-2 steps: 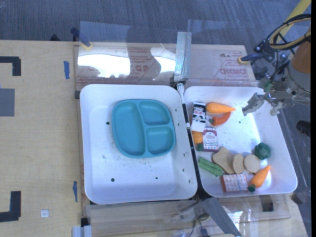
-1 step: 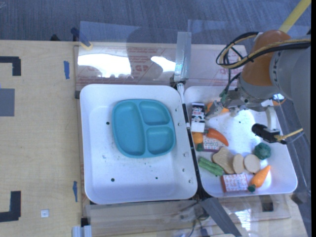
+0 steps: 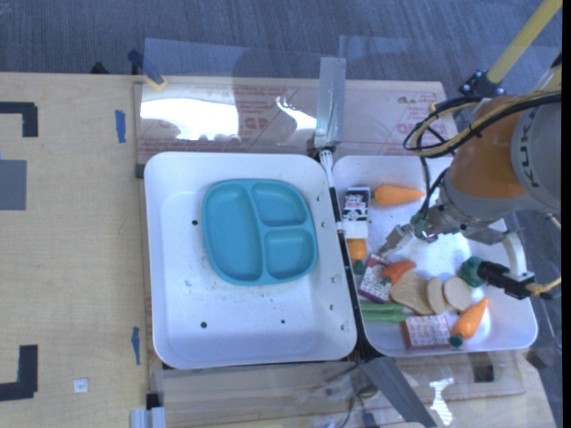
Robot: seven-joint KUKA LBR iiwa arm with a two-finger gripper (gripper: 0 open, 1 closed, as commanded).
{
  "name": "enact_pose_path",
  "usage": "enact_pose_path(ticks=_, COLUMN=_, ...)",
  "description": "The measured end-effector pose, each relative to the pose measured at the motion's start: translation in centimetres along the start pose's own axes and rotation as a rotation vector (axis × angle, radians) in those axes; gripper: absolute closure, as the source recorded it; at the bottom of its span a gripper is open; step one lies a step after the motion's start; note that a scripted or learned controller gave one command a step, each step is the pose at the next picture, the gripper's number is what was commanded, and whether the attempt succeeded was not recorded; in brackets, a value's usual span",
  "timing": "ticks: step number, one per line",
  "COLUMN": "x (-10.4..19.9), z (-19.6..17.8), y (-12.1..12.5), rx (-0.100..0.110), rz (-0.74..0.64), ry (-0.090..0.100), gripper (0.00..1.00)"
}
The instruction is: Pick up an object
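The gripper [image 3: 390, 242] hangs low in the right bin [image 3: 517, 328], its fingers apart and gripping nothing, tips just above a small packet [image 3: 373, 282] and an orange toy [image 3: 398, 270]. Around it lie a carrot [image 3: 398, 194], a milk carton [image 3: 356, 205], bread slices [image 3: 433, 294] and a green bean [image 3: 384, 313] (all toy food). The left bin [image 3: 169, 266] holds a blue divided plate [image 3: 259, 231].

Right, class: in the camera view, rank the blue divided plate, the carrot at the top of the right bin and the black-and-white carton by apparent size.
1. Blue divided plate, by far the largest.
2. Black-and-white carton and carrot: too alike to rank.
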State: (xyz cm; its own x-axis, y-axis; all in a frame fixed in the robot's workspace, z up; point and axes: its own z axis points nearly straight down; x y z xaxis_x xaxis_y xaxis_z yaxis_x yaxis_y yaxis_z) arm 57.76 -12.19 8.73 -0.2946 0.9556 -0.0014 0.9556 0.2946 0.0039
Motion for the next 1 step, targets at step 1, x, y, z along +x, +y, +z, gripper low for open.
enact_pose_path(ticks=1, x=4.21, z=-0.09, y=-8.8, rx=-0.001, rz=0.111, ry=0.001, gripper=0.0)
